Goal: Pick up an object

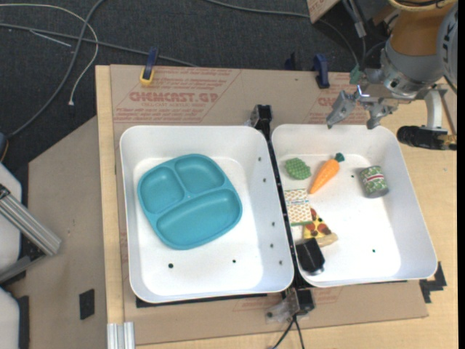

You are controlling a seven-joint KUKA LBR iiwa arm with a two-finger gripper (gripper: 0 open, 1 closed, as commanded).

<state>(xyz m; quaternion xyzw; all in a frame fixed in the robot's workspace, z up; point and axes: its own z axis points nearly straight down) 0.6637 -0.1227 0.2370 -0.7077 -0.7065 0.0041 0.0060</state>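
Nothing picked yet: the grey two-finger pincer hangs with fingers spread and nothing between them, at the 12 o'clock rim of the right shallow white plastic bin. Candidates all lie on that bin's floor: orange toy carrot near centre-left, green knobbly toy at its 9 o'clock, green-patterned can at its 3 o'clock. Judgement: descent, closing and lift all remain; the carrot or can looks nearest.
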